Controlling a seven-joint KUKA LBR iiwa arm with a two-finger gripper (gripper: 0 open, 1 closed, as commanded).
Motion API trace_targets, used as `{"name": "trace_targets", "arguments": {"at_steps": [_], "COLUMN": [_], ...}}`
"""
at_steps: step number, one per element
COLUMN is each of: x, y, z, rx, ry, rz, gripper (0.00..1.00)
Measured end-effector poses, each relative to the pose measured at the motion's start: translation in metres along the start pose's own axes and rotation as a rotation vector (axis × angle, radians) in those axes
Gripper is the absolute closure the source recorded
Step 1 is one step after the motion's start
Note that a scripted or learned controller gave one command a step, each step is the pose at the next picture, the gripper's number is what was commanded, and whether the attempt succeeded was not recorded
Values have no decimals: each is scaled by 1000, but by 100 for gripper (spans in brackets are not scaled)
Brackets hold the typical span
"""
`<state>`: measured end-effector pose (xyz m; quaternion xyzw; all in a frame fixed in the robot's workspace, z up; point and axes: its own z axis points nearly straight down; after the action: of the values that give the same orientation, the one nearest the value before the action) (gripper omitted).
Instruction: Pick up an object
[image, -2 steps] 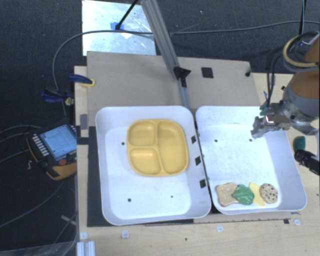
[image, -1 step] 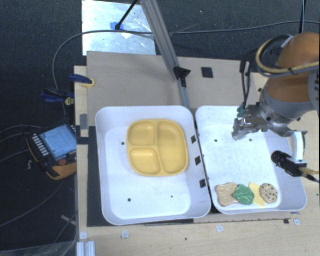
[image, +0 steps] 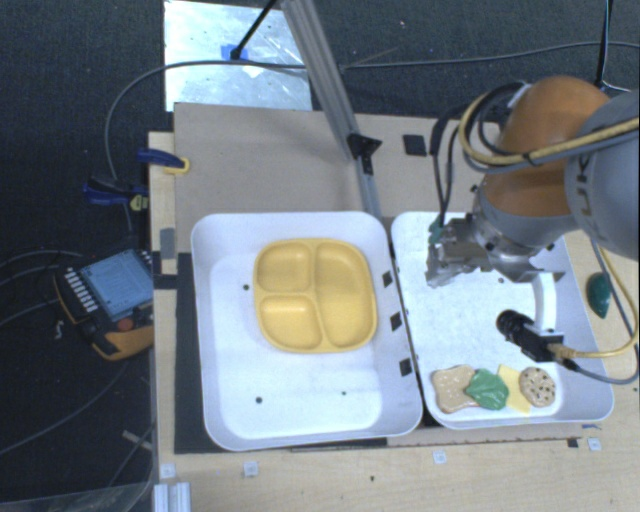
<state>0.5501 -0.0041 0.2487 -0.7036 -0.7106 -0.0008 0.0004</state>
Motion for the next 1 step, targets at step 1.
{"name": "trace_targets", "arguments": {"at_steps": [1], "x": [52], "y": [-4], "z": [-2], "rx": [-1], "ry": [1], "rz": [-1], "gripper": [100]}}
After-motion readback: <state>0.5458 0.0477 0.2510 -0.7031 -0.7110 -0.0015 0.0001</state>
